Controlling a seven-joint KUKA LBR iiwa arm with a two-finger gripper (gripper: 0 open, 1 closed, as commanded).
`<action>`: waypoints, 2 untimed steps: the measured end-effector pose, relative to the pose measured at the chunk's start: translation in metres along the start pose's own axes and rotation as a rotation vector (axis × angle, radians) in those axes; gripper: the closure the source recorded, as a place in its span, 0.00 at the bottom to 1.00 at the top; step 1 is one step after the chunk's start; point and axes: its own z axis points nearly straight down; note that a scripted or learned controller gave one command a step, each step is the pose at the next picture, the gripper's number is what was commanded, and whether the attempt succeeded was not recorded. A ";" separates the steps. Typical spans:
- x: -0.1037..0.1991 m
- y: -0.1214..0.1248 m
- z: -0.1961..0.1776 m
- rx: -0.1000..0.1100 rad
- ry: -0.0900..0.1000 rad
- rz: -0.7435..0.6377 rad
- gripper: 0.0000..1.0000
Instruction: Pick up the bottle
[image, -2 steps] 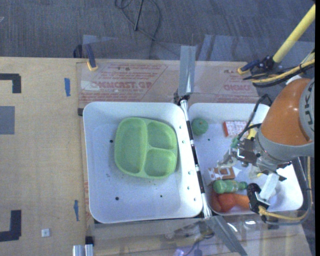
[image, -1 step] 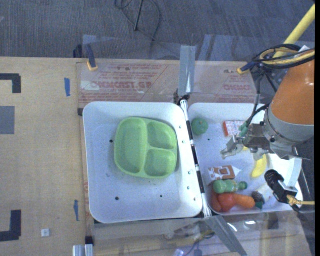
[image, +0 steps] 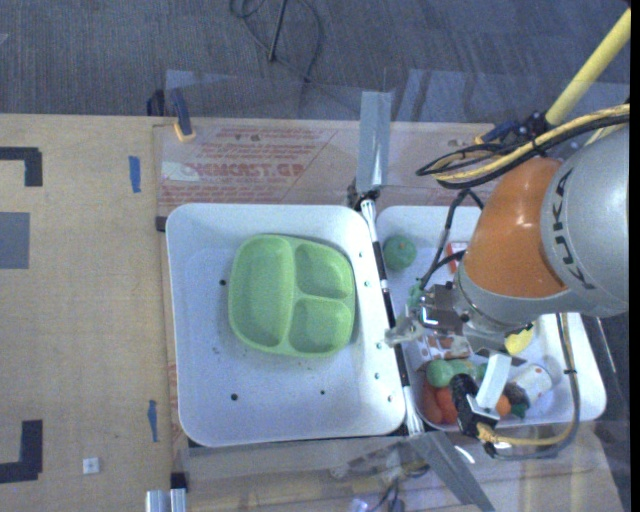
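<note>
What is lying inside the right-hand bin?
A green ball at its far left; red, green and orange pieces at the near end. The arm covers the middle.

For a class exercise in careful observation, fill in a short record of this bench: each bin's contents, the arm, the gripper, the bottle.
left bin: holds a green plate with three compartments
right bin: a green round thing near its far left corner; a jumble of small red, orange, green and white things at its near end
arm: reaches in from the right, over the right bin
gripper: low, by the right bin's left wall
bottle: cannot be told apart in the jumble
</note>
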 end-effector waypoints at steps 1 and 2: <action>-0.072 0.020 0.000 -0.004 -0.001 -0.195 0.00; -0.071 0.021 -0.010 -0.005 -0.001 -0.195 1.00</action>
